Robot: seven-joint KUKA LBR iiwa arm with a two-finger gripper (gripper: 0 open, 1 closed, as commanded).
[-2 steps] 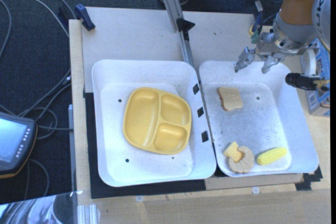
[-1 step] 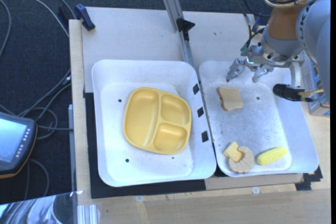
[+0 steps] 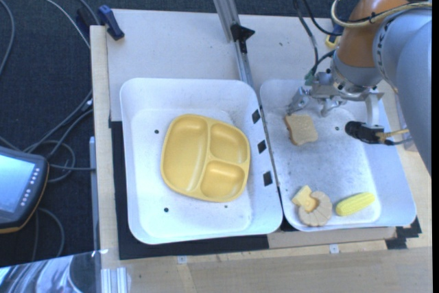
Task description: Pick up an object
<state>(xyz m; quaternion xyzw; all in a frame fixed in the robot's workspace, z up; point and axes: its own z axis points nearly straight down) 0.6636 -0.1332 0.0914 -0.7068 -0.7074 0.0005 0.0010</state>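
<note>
While the claw [image 3: 317,101] hovers by the bread slice [image 3: 301,128], finger state unclear, yellow tray [image 3: 204,157] left.

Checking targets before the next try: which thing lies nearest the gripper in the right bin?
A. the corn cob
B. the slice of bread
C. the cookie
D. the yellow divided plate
B: the slice of bread lies just below the gripper at the far end of the right bin, while the corn cob and cookie sit at its near end.

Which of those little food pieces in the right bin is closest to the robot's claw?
The tan bread slice, lying just below the gripper. The corn cob, cheese wedge and round cracker sit together at the bin's near edge.
</note>
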